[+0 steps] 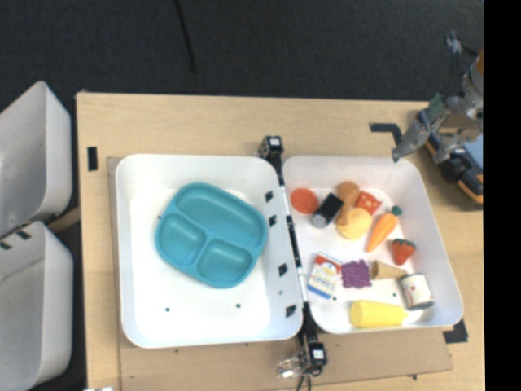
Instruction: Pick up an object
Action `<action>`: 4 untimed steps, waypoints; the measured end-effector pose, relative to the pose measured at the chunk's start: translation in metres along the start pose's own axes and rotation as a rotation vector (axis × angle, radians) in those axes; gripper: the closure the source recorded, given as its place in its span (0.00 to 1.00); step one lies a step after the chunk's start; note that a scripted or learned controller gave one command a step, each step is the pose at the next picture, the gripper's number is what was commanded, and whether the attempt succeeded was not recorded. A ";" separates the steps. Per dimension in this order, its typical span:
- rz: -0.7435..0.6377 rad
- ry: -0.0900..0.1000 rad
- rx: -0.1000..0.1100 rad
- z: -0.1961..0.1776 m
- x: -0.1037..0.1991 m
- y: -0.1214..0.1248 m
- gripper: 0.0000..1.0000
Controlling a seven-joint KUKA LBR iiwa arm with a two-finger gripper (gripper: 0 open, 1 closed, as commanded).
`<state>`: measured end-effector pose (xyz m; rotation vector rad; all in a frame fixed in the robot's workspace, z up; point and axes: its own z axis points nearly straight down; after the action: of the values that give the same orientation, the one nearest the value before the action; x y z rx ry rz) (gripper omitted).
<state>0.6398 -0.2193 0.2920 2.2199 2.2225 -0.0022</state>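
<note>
Left bin (130,243): a blue divided plate (213,233) is seen lying flat. Right bin (435,243): toys are piled — tomato (304,200), small box (324,276), purple piece (356,274), yellow block (377,314), carrot (382,228), strawberry (402,251). Gripper (444,133) is seen at the far right, beyond the bin's back corner, off the toys; claw state cannot be told.

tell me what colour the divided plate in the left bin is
Teal blue plate, seen in the camera view.
</note>
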 end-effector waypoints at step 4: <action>-0.007 -0.001 0.001 0.193 0.016 0.016 0.00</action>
<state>0.6552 -0.2040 0.0989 2.2130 2.2301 -0.0043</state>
